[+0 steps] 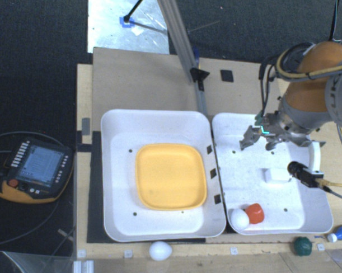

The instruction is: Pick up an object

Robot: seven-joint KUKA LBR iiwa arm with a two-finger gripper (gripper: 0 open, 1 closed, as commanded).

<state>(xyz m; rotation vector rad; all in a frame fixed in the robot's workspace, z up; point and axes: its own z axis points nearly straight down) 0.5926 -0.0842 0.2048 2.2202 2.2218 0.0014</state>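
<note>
The right bin point(230, 129) holds a small white block point(273, 175) near its middle. An orange-red object point(254, 213) lies at the bin's front edge, touching a white ball point(239, 219). My gripper point(258, 143) hangs over the back part of this bin, behind and to the left of the white block. It is open, its two dark fingers are spread, and nothing is between them. The left bin point(117, 159) carries a yellow square plate point(171, 175).
A white egg-shaped object point(160, 251) lies on the bench in front of the left bin. A green ball point(302, 246) and a blue item point(337, 234) sit off the right bin's front right corner. A teach pendant point(32, 173) rests at far left.
</note>
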